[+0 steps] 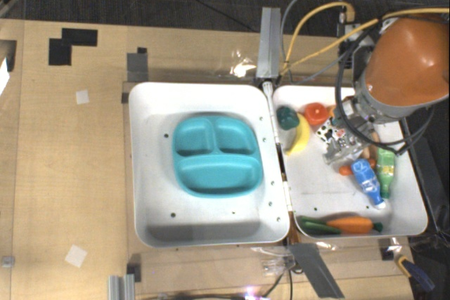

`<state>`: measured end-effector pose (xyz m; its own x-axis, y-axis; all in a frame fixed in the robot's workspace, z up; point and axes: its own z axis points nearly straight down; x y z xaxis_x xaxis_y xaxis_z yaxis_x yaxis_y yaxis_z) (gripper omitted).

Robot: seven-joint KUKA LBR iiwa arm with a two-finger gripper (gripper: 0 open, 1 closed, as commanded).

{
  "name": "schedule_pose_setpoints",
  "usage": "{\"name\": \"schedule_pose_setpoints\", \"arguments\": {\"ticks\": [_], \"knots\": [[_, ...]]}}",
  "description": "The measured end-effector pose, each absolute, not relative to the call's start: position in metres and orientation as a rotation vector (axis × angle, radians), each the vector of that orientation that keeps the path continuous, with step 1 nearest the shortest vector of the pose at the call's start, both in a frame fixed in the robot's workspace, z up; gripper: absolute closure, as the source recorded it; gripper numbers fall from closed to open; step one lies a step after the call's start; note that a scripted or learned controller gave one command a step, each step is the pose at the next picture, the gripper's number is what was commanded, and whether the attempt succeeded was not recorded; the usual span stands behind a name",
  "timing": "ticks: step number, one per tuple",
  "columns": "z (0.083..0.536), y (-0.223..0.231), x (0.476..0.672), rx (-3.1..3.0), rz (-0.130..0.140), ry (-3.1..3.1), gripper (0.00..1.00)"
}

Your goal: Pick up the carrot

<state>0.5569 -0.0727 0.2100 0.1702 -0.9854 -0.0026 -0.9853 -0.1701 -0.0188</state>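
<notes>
The carrot (349, 225), orange with a dark green top, lies along the front wall of the right bin (309, 186). My gripper (342, 149) hangs over the middle of that bin, well behind the carrot, under the arm's orange band. Its metal fingers point down among the toys, and a small orange piece lies just beneath them. Nothing shows clearly between them.
A blue bottle (367, 181) and a green object (386, 171) lie right of the gripper. A teal ball (287, 116), a yellow banana (300, 138) and a red-orange toy (316, 112) sit at the bin's back. The left bin (148, 151) holds a teal divided plate (214, 154).
</notes>
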Motion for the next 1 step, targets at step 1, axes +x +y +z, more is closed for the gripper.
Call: {"name": "schedule_pose_setpoints", "arguments": {"ticks": [1], "knots": [[0.1839,-0.0244,0.4913,-2.418,0.001,1.998,1.00]]}}
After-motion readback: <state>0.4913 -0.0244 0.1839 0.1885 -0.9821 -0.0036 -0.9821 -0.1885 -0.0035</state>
